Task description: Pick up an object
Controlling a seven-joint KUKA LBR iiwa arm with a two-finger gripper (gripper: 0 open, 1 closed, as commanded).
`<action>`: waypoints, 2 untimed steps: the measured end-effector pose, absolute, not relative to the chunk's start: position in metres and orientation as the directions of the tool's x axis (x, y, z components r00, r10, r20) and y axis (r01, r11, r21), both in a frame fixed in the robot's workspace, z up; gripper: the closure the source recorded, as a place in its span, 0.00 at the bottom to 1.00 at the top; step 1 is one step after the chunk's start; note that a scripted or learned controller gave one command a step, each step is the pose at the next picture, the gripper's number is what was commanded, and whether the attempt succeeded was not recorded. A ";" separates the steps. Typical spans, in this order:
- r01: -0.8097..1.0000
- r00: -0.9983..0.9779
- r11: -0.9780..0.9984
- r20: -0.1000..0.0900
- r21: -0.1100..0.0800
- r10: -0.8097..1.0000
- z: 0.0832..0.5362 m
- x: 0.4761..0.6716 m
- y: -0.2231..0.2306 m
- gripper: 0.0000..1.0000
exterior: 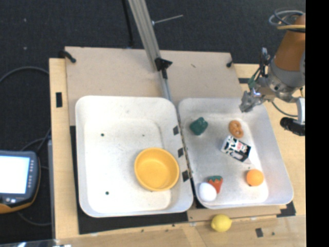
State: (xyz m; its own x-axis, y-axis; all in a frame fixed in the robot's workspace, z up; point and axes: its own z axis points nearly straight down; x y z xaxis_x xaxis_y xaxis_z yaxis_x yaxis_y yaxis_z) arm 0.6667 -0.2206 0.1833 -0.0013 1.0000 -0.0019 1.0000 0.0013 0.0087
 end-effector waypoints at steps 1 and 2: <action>1.000 -0.004 0.004 0.000 0.003 1.000 0.232 0.670 -0.212 1.00; 1.000 -0.005 0.005 -0.001 0.002 1.000 0.277 0.670 -0.213 1.00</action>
